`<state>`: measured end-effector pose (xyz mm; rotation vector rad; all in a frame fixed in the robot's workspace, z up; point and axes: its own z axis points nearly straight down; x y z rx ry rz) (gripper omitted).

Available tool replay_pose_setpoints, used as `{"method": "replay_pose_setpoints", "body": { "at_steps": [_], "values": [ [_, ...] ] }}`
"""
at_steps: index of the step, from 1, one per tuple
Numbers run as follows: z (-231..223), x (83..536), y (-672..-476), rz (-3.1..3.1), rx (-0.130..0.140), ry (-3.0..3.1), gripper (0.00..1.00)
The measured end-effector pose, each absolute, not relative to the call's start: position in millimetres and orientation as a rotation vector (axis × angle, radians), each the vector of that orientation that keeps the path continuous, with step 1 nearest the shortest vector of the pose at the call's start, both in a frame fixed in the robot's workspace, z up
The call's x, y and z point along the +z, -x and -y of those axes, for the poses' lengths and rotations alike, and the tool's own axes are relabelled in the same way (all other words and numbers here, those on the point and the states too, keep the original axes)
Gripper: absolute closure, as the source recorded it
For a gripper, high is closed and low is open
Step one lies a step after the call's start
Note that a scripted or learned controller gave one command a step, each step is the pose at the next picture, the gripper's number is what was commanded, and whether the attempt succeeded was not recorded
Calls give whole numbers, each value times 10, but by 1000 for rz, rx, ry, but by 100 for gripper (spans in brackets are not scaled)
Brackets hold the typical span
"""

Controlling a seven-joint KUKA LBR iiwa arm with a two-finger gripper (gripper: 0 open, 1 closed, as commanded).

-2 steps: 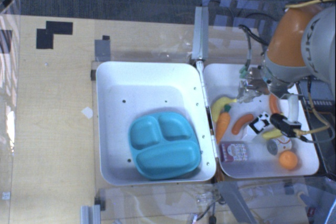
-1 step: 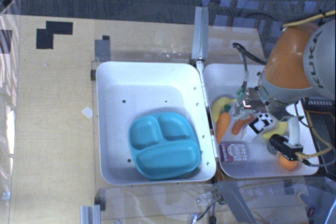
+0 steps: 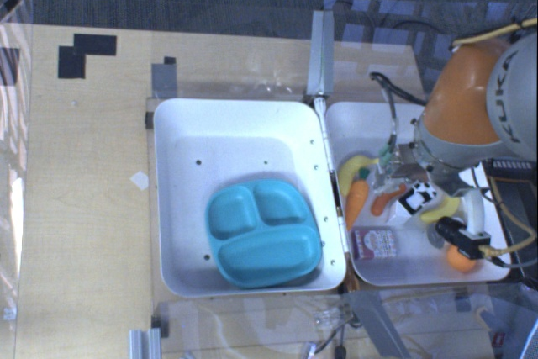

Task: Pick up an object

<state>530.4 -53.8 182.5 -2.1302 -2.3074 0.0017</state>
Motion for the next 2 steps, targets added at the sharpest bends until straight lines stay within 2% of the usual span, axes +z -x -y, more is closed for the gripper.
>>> {"method": "replay_pose_setpoints", "body": {
  "at_steps": [1, 2],
  "values": [
    [521, 1997, -4868, 2236, 1, 2204, 100],
    [382, 2536, -5358, 2080, 2, 2354, 100]
  ]
}}
